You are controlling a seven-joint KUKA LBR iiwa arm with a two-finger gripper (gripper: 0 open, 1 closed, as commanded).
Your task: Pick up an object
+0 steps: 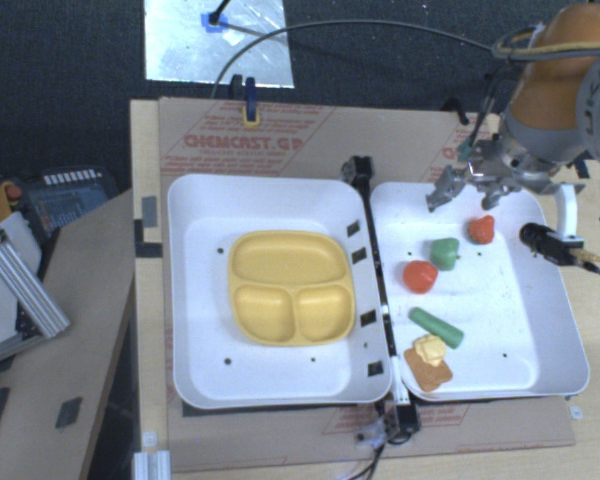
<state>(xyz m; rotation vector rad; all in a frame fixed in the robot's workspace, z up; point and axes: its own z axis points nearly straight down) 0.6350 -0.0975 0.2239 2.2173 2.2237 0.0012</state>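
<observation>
left bin [195, 268]: yellow divided tray [288, 286] centred, bare white margin all round. right bin [540, 358]: red piece [420, 276], green piece [443, 252], green stick [436, 327], orange-yellow piece [429, 360], red-orange piece [481, 230] near far rim; right half bare. gripper [463, 194] above far rim, fingers spread, nothing between them.

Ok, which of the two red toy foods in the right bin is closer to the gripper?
The small red piece at the far side of the right bin, just below the gripper. The other red one, tomato-like, lies nearer the bin's middle beside the green pepper.
</observation>
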